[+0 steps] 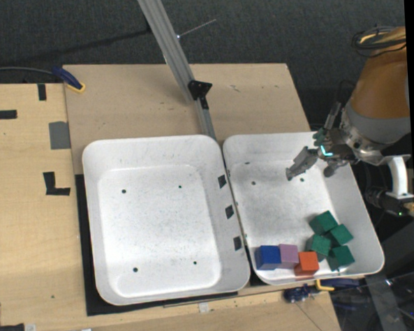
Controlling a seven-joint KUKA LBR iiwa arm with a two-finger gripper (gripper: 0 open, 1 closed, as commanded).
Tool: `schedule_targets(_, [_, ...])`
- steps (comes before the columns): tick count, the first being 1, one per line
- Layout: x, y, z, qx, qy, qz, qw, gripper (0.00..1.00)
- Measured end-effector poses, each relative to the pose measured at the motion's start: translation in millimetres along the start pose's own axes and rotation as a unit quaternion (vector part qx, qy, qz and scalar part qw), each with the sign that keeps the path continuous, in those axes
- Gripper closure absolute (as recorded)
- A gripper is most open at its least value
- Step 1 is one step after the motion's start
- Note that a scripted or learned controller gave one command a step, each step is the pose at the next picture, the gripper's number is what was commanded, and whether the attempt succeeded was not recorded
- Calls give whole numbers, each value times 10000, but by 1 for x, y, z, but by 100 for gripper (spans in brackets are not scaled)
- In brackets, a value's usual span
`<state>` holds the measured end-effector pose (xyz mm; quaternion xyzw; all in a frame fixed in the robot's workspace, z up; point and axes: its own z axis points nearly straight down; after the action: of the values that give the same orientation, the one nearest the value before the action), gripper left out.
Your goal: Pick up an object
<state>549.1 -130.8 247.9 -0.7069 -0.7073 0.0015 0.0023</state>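
With its jaws (306,163) apart and holding nothing above the right bin (264,193), the arm would do best to travel toward the block cluster below them, targeting the exposed green block (324,222) at the cluster's near edge.

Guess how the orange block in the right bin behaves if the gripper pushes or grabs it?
The orange block looks like a rigid cube with flat faces, so it should slide rather than roll. It sits against the purple block and a green block, so a push probably shifts those too. Tight neighbours may leave the fingers little room.
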Motion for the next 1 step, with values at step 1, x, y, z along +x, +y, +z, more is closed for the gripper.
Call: schedule_targets(1, [0, 1, -2, -21, -4, -6, 10000, 0])
